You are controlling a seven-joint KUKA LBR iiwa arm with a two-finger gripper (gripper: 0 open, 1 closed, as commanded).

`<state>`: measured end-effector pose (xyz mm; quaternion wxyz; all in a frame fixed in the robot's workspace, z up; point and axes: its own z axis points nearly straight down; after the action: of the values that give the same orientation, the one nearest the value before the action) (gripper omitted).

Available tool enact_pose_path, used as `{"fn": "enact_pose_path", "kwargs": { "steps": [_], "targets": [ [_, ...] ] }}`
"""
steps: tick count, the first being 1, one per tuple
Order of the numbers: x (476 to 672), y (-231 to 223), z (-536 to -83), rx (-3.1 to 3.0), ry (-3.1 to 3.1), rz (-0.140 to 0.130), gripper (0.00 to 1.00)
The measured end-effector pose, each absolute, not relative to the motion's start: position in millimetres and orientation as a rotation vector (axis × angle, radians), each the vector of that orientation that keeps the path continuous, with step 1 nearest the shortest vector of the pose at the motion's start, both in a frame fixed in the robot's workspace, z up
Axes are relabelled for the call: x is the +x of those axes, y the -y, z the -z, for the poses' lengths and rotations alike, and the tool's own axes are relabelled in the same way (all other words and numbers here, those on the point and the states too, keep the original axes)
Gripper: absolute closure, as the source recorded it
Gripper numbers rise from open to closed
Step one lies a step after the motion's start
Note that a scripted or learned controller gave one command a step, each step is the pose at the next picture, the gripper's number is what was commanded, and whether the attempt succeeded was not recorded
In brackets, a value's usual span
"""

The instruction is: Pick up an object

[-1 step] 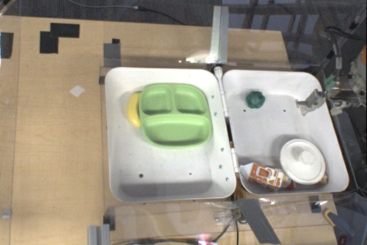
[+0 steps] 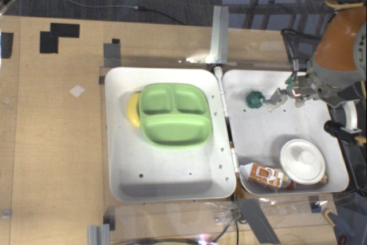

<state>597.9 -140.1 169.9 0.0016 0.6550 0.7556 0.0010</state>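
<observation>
I saw the end effector (image 2: 274,100) at the right bin's (image 2: 252,140) twelve o'clock, just beside a small teal object (image 2: 254,99) at its nine o'clock; I couldn't tell its finger state.

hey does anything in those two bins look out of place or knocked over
A yellow object in the left bin is wedged partly under the green divided plate's left edge, so most of it is hidden. In the right bin, an orange-labelled packet lies on its side against the front wall, next to the white bowl.
</observation>
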Motion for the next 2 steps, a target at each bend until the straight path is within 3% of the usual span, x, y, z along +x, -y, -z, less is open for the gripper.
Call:
{"fn": "enact_pose_path", "kwargs": {
  "steps": [1,2],
  "targets": [
    [638.3,104.0,-87.4,2.138,-2.294,-0.008,0.0],
    [670.8,139.1,-162.2,1.922,-2.475,-0.006,0.0]
  ]
}}
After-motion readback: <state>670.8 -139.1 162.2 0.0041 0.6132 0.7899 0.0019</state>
